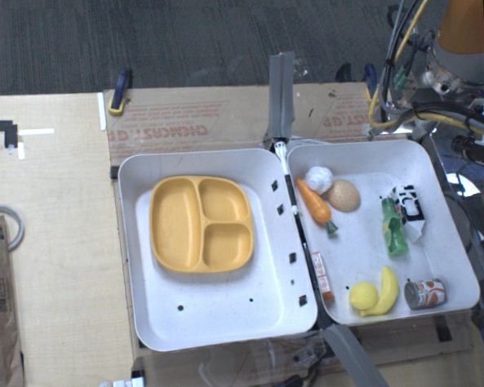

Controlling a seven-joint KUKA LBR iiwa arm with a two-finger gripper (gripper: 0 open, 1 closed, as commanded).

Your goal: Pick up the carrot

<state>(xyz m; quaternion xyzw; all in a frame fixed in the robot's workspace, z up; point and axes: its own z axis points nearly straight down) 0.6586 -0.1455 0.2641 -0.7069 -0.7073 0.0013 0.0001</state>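
Presently, you have the carrot [314,202] lying in the right bin [447,209], close to that bin's left wall, in the upper left part of the floor. A white garlic-like bulb [319,177] sits just above its orange end, and a tan egg-shaped item [343,196] lies just beside it on the right, near enough that contact cannot be ruled out. The remaining contents stand well apart from it: a green bottle [393,227], a black-and-white packet [410,206], a lemon [364,296] against a banana [384,291], a small can [425,293], and a thin red stick [321,275] along the left wall. The left bin [140,260] holds a yellow divided plate [201,224].

The carrot's long axis runs diagonally, from upper left to lower right. Its orange end points up-left toward the bulb; its green stub points down-right.

You should judge it a light, rigid toy piece, likely smooth plastic and prone to roll or slip under a poor pinch. Take it across the orange body near mid-length, jaws closing square to the long axis. Avoid the tapered ends. Note that the bin wall on one side and the tan item on the other leave limited finger room.

The arm [460,20] stands at the upper right, above the bin's far corner. You cannot tell the gripper's state from this view.
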